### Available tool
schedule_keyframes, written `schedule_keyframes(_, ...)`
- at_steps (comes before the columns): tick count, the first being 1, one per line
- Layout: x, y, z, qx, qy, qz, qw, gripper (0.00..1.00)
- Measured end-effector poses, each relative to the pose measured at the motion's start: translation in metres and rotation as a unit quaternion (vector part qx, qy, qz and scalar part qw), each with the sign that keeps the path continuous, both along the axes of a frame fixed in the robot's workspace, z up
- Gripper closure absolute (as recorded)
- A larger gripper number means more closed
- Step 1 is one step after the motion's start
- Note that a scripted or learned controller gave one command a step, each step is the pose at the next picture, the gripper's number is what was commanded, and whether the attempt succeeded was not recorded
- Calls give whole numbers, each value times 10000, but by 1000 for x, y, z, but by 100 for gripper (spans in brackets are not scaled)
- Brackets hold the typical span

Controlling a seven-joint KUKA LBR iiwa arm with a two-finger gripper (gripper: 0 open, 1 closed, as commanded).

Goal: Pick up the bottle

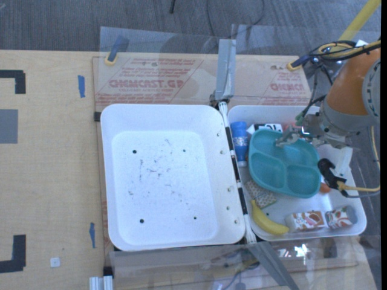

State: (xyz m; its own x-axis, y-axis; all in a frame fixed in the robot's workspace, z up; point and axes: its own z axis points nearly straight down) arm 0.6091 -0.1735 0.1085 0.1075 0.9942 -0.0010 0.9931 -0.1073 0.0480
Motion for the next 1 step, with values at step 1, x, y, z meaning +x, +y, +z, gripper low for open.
schedule_keyframes(1,44,2,0,-6,457,483,9978,0)
